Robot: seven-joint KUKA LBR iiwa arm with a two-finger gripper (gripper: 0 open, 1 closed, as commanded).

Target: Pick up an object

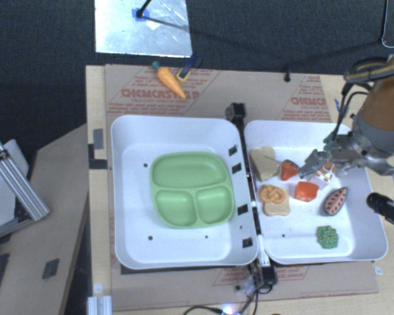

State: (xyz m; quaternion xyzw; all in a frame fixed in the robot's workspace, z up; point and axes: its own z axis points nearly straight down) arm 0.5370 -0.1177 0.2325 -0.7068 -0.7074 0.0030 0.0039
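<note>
The grey 2-finger pincer (313, 166), spread and holding nothing, hovers between a small red strawberry-shaped toy (288, 170) and an orange-red block (306, 191); centre over 1 before descending.

Bright even light, soft shadows, slightly grainy

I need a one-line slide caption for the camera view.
Gripper above toy foods in the right bin; green divided plate in the left bin.

Grey arm (381, 136) with broad orange band above the wrist, dark cables looping beside the band, metallic grey gripper (313, 165) beyond the wrist
</note>
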